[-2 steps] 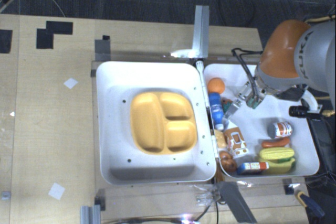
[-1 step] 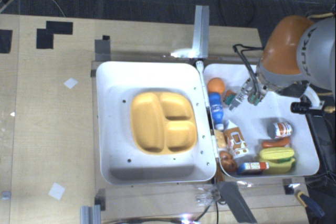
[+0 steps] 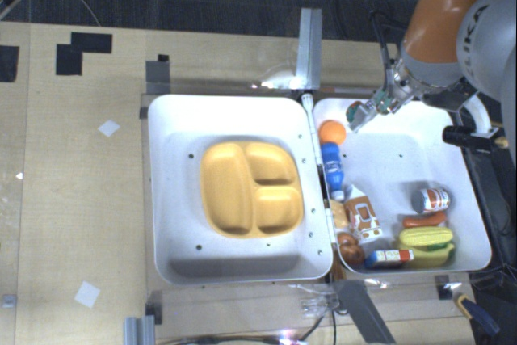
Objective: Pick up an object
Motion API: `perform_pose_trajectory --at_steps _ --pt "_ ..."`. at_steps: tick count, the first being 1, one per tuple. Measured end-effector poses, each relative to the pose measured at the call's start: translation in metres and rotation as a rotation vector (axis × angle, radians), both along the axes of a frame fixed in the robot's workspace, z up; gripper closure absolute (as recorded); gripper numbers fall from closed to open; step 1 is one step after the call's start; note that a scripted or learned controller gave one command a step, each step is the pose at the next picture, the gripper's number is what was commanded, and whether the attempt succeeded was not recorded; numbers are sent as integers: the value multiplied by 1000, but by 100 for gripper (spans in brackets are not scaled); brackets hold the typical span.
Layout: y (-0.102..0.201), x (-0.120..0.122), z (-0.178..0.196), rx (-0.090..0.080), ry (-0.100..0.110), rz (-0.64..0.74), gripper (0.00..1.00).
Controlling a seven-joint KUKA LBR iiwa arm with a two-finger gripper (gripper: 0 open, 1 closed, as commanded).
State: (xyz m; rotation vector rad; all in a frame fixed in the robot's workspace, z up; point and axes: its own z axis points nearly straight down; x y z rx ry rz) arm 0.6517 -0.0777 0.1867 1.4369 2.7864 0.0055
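Observation:
My gripper hangs over the back left part of the right bin, just right of an orange ball. Nothing shows between its fingers. Below the ball, along the bin's left wall, lies a blue bottle. Further forward are a brown and white snack pack, a small can, a red sausage, a yellow-green corn cob and a red and blue tube.
The left bin holds a yellow divided tray. A metal post stands behind the wall between the bins. Bare white floor lies in the middle of the right bin.

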Motion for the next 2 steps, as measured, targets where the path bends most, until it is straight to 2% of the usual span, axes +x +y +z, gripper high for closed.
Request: perform_pose_trajectory --at_steps 1,2 --pt "15 19 35 -2 0 143 100" --pt "25 8 -3 1 6 -282 100"
